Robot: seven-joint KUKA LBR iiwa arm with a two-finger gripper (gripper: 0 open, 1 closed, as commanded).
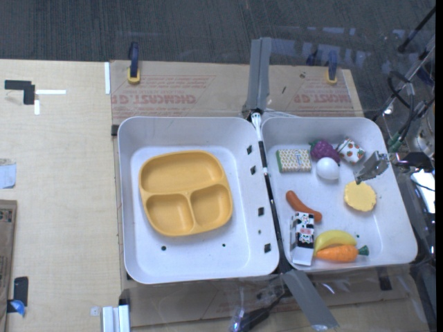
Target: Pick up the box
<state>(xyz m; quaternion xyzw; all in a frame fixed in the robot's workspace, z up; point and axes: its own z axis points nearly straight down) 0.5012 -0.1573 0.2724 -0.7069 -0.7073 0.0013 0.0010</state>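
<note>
The end effector [372, 168] hangs at the right bin's far-right side; I cannot tell its state. The box [302, 237] lies well down-left of it, long axis running near-to-far

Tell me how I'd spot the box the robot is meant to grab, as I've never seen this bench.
Look at the right-hand shallow white bin, the one full of toy food. Along its near edge, left of the yellow banana and orange carrot, lies a small white carton with black cow patches. It is the only black-and-white, straight-sided thing there; the other box, the green packet, lies at the far side.
</note>
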